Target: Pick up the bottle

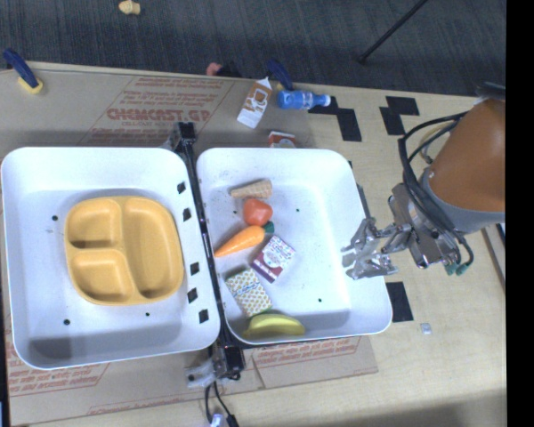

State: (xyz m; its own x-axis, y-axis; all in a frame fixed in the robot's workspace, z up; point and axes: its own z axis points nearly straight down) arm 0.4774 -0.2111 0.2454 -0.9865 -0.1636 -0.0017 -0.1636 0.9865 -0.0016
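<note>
Bottle [300, 100] lies on its side on the table [445, 363], outside and beyond the far rim of the right bin [367, 265]. Gripper [363, 258] hovers over that bin's right rim, well apart from the bottle, fingers spread, nothing between them. Carrot [240, 240] lies inside the bin

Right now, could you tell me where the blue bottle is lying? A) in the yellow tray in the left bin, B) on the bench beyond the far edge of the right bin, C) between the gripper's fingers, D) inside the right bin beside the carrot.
B: the blue bottle lies on the bench past the far rim of the right bin, well apart from the gripper at that bin's right edge.
</note>
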